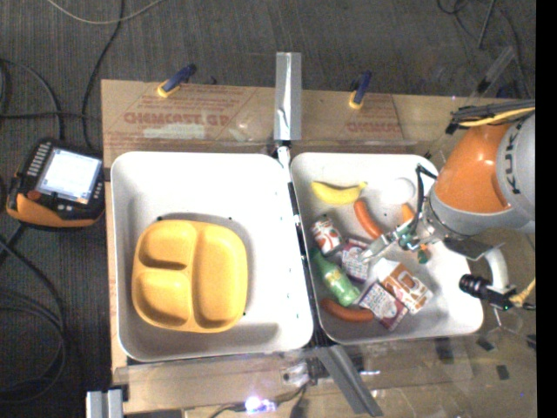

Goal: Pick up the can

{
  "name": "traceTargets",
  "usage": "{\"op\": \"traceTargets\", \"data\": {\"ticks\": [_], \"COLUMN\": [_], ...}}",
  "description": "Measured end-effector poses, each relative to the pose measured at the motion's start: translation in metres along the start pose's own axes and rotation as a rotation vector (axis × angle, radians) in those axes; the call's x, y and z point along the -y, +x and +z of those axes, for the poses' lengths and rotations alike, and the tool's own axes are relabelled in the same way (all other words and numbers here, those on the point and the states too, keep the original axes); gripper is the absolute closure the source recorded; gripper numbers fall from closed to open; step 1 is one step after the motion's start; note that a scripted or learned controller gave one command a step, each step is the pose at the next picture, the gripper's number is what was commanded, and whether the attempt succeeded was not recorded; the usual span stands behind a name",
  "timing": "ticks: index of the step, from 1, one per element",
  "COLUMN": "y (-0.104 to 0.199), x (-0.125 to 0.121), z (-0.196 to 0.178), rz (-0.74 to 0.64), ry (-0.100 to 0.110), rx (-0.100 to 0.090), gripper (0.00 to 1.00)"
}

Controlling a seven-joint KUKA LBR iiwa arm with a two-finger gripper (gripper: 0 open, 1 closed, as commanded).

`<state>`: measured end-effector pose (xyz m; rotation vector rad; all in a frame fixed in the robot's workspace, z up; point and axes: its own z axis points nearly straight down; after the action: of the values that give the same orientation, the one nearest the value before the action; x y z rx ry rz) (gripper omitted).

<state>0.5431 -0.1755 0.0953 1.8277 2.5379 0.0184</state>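
Note:
The can (325, 233) is small, red and white, and stands near the left wall of the right bin (452, 320). My gripper (387, 243) hangs low in the middle of that bin, a short way right of the can and apart from it. It is just above a purple packet (355, 259). The grey arm with its orange band (470, 181) comes in from the right and hides the bin's right wall.
Around the can lie a banana (338, 191), a red sausage (367, 219), a green bottle (335, 279), a second sausage (346, 310), a small carton (407, 287) and another packet (379, 303). The left bin (130, 181) holds a yellow divided plate (191, 273).

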Motion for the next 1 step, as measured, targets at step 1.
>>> {"op": "traceTargets", "data": {"ticks": [1], "y": [0.0007], "x": [-0.0045], "z": [-0.0136], "rz": [-0.002], "ry": [-0.010], "rx": [0.002], "gripper": [1.00]}}
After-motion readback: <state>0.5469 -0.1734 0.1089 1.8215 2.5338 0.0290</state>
